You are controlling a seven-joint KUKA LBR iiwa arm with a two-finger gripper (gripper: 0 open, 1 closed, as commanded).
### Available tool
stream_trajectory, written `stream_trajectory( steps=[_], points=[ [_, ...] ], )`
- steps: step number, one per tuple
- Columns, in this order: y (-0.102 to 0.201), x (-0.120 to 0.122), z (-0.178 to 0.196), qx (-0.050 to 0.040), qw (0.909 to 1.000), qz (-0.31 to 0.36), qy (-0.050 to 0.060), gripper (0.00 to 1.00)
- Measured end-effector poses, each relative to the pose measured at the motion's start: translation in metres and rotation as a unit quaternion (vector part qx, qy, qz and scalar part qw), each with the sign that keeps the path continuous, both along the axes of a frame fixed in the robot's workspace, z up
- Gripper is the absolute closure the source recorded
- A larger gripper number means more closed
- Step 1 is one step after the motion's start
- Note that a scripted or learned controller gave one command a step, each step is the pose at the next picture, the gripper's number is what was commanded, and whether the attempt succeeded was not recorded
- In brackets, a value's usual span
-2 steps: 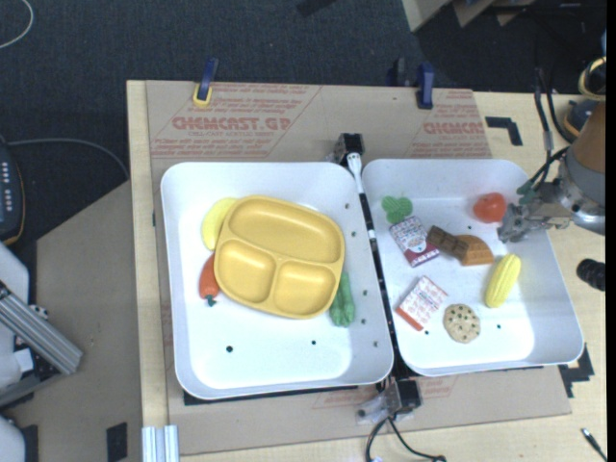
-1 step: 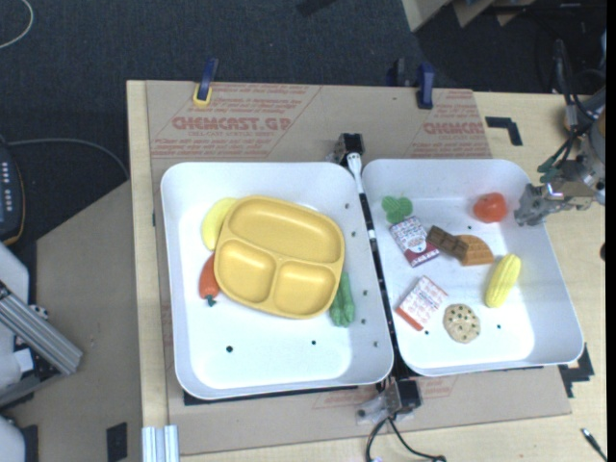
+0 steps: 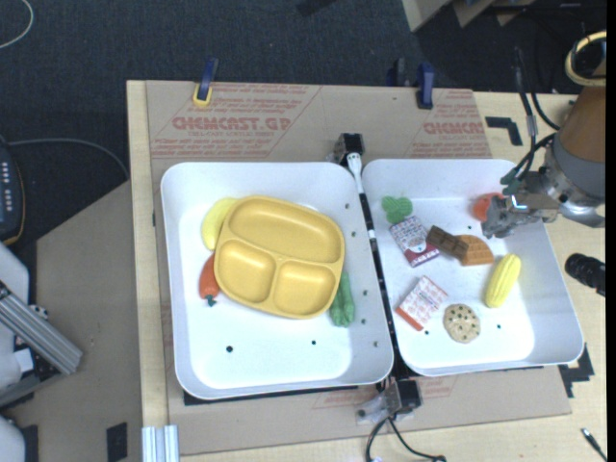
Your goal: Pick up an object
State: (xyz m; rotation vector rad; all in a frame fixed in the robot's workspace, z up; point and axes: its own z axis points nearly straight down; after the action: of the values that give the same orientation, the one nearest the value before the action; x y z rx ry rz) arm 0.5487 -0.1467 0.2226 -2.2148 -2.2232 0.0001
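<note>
My gripper [image 3: 501,220] hangs over the far right part of the right bin [image 3: 539,340]. Just left of it, touching or nearly touching, lies a small red object [image 3: 483,205], partly hidden by the gripper. Spread through the same bin are a brown bread-like piece [image 3: 462,246], a yellow corn cob [image 3: 502,279], a round cookie [image 3: 462,323], two red-and-white packets [image 3: 412,238] [image 3: 422,302] and a green toy [image 3: 396,206].
The left bin [image 3: 192,340] holds a large yellow divided tray [image 3: 277,256], with a yellow item [image 3: 216,221], an orange pepper [image 3: 209,280] and a green vegetable [image 3: 343,302] poking out around it. Cables and the arm [image 3: 582,152] crowd the right side.
</note>
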Motion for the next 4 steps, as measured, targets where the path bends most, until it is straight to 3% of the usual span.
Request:
stream_trajectory(
  steps=[2, 4],
  points=[
    [0.109, -0.004, -0.008, -0.0002, 1.0000, 0.001, 0.000, 1.00],
    [0.206, -0.038, 0.006, 0.0003, 1.0000, 0.002, 0.000, 1.00]
  ],
)
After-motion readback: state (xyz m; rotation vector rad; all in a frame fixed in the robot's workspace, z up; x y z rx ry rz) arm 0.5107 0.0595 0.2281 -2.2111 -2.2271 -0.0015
